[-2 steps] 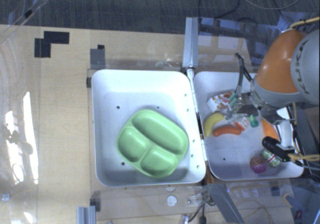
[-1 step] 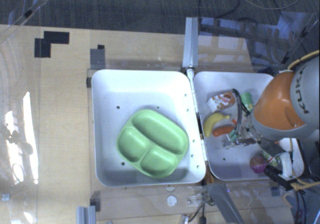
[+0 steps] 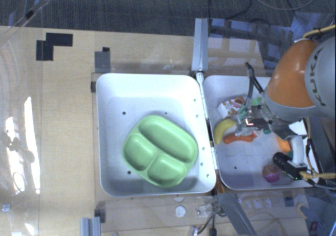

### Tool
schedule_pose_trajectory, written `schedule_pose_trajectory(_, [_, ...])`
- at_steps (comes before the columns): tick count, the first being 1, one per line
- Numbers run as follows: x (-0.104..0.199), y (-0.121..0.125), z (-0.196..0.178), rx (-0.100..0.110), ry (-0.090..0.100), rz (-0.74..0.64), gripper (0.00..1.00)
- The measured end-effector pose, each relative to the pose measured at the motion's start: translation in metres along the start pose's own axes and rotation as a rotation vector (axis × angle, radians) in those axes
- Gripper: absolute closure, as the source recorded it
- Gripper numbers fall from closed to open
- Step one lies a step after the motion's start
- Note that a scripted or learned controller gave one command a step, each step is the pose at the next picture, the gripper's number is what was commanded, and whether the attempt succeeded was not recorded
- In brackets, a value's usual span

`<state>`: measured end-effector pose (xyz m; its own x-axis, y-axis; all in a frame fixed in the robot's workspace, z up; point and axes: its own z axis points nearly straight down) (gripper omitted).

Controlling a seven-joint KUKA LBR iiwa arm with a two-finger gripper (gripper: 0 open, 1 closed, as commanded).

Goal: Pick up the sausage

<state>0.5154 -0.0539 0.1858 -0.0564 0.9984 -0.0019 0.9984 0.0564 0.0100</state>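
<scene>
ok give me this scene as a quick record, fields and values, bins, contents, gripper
left bin: green divided plate
right bin: banana, orange sausage-like item, purple item, white packet
gripper: low over the right bin, above the sausage-like item
grasp: cannot tell
arm: reaches in from the right

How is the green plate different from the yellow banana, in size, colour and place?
The green plate is much larger than the banana. The plate is pale green with three compartments; the banana is yellow and curved. The plate lies alone in the left bin; the banana lies in the right bin among other items. Both rest inside white bins.
</scene>
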Motion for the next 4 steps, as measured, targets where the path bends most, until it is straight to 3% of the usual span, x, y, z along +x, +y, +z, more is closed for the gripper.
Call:
schedule_pose_trajectory(1, [0.065,-0.023,0.001,0.004,0.003,-0.316,1.00])
schedule_pose_trajectory(2, [0.066,-0.021,-0.010,-0.004,0.002,-0.320,1.00])
schedule_pose_trajectory(3, [0.017,0.023,-0.001,0.001,0.001,-0.549,1.00])
schedule_pose_trajectory(4, [-0.045,-0.007,0.070,0.004,0.004,-0.890,1.00])
